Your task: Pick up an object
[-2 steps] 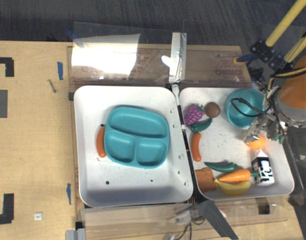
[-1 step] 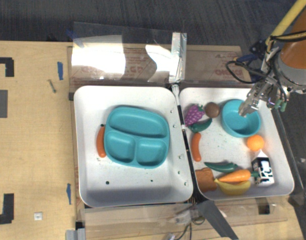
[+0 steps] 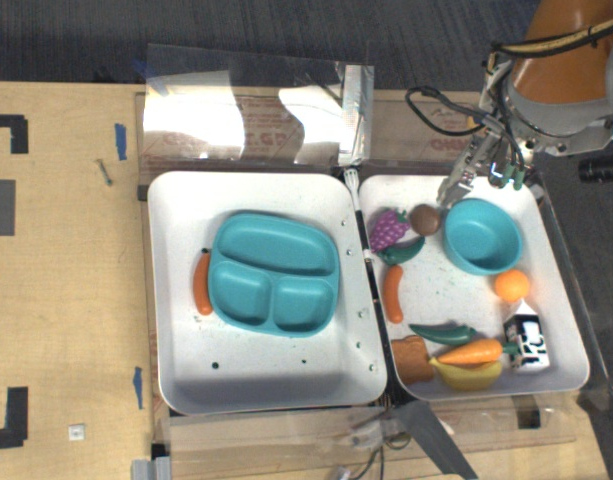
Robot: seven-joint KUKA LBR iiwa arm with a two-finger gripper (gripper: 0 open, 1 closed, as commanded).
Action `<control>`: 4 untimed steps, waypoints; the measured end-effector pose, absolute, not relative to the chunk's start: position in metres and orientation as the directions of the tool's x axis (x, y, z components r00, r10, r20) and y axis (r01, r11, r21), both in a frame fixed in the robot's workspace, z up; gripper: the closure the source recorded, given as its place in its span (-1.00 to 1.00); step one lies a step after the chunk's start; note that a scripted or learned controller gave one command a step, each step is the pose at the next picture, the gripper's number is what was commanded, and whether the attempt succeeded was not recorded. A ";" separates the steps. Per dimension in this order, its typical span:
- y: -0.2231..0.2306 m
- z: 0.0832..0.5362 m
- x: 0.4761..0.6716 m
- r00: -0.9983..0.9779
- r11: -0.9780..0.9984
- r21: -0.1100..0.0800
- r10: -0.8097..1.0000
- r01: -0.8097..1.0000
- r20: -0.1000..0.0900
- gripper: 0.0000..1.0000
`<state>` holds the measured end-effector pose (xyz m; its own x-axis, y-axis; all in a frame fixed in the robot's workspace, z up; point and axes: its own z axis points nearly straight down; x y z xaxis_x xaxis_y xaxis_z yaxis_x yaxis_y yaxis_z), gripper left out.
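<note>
The gripper (image 3: 464, 178) hovers at the right bin's (image 3: 571, 363) back edge, just above the teal bowl (image 3: 482, 234); whether it's spread or pinched can't be told. Brown ball (image 3: 424, 218) sits beside the bowl — best approach is straight down, centred, clear of the rim.

A teal bowl (image 3: 482, 234) sits just below the fingers (image 3: 456, 186); purple grapes (image 3: 388, 228) to their lower left; an orange ball (image 3: 511, 285) farther below; a teal divided plate (image 3: 274, 273) far left.
</note>
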<state>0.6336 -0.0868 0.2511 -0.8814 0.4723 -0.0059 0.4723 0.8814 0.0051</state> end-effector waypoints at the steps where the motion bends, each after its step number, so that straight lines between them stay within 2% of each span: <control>1: -0.051 0.268 0.660 -0.921 0.921 0.005 0.390 0.390 -0.010 1.00; 3: 0.016 0.249 0.641 -0.986 0.986 0.002 0.166 0.166 -0.003 1.00; 4: 0.002 0.276 0.663 -0.999 0.999 0.001 0.051 0.051 -0.012 1.00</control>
